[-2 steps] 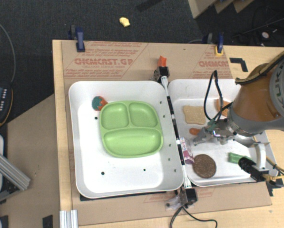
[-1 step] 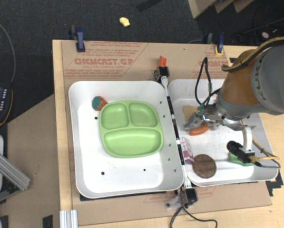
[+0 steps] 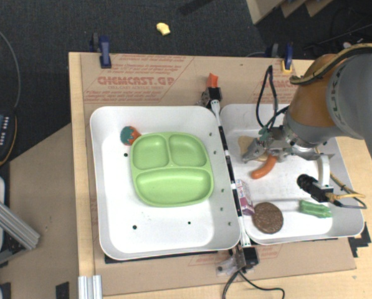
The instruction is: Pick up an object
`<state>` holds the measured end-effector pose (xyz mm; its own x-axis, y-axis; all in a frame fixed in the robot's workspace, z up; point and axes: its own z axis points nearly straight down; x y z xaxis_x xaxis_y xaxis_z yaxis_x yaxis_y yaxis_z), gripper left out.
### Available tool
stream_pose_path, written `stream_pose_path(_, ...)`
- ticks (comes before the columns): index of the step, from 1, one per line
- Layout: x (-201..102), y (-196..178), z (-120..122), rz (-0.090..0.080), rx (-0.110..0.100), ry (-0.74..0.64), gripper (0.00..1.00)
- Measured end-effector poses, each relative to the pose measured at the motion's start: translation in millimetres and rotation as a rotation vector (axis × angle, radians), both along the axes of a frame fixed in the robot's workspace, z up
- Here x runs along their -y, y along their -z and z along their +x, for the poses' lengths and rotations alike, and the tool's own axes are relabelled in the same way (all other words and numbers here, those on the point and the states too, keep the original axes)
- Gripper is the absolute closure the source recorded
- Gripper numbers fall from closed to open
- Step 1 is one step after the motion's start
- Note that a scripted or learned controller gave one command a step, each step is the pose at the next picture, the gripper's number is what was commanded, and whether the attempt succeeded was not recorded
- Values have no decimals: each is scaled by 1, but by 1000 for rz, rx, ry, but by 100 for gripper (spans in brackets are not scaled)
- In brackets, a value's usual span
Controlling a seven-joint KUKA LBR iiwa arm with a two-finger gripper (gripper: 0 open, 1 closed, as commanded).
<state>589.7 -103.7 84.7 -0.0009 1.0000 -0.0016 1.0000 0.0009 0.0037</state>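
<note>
Orange piece (image 3: 264, 167) | lies in right bin (image 3: 286, 195) | your end effector (image 3: 258, 151) poised at it, presumably to grasp | grip state: cannot tell

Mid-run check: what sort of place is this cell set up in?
Likely a robotics lab bench, not a kitchen: two shallow white plastic bins on a brown printed board held by blue clamps, over dark carpet.

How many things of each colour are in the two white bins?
Green: 2, plate and small piece
Orange: 1, stick
Brown: 1, disc
Pink: 1, packet
Orange and teal: 1, ball
Total: 6
</note>
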Motion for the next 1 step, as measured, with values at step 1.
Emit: stream_pose_path(1,-13,-13,-19,3,-6,1,0)
